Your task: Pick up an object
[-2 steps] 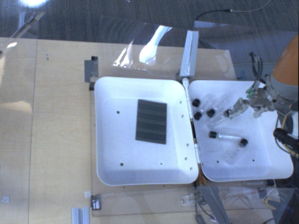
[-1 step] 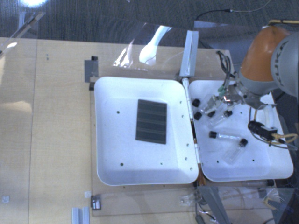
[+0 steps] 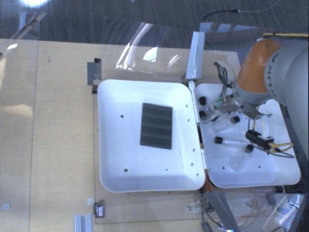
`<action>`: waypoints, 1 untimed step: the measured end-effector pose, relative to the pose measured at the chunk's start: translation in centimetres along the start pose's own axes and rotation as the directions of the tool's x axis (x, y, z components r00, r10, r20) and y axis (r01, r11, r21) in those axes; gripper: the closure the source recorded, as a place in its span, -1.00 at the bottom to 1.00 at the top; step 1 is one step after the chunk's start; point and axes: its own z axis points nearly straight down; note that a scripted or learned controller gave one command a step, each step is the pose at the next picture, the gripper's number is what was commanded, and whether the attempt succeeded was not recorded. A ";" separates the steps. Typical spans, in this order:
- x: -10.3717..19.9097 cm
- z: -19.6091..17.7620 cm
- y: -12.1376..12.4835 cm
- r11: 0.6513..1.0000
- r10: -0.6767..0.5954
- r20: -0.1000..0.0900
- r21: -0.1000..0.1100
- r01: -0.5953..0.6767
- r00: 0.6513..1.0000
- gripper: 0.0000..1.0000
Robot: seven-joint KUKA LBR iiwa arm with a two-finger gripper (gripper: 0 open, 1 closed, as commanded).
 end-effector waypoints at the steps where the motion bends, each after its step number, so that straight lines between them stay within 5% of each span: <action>1: -5.2 -0.7 3.5 1.000 -0.020 -0.005 0.007 0.020 1.000 -1.00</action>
